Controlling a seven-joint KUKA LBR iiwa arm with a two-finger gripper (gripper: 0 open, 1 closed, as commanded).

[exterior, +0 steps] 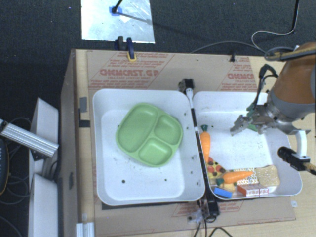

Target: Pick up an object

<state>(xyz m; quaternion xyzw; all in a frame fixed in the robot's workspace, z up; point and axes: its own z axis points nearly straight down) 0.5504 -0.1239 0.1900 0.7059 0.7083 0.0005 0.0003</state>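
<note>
green divided plate (149,134) lay in left bin (106,181) | carrot (205,143) and small toys crowded right bin's (291,181) near edge | gripper (242,125) hovered above bare floor, its grip unreadable, holding nothing visible | step: approach; next calls for descent onto carrot

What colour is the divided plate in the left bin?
Light green, seen in the camera view: the divided plate.

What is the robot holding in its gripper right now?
Nothing. The gripper hangs over a bare part of the right bin, with nothing between its fingers. The carrot and the other toys lie apart from it.
</note>
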